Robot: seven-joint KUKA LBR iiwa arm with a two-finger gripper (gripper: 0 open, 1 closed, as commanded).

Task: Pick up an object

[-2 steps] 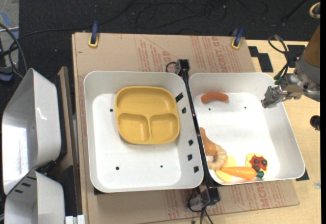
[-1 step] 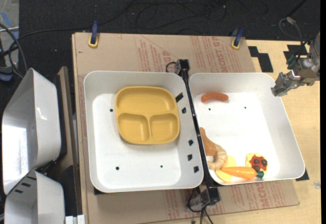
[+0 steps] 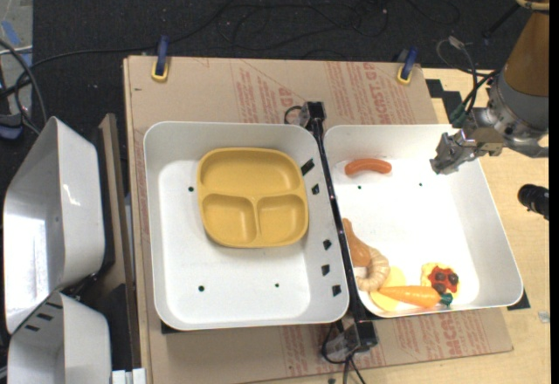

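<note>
1 end effector [image 3: 447, 155] low over right bin's [image 3: 489, 225] far rim.

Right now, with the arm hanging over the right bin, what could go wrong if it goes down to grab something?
The gripper hovers near the right bin's far rim, with nothing directly under it, so a straight descent may close on bare floor. The carrot, the pizza slice and the chicken leg crowd the near corner, so a grab there could catch two or jam against the wall. The sausage may roll away.

gripper [image 3: 447, 155] low, arm from right
</note>
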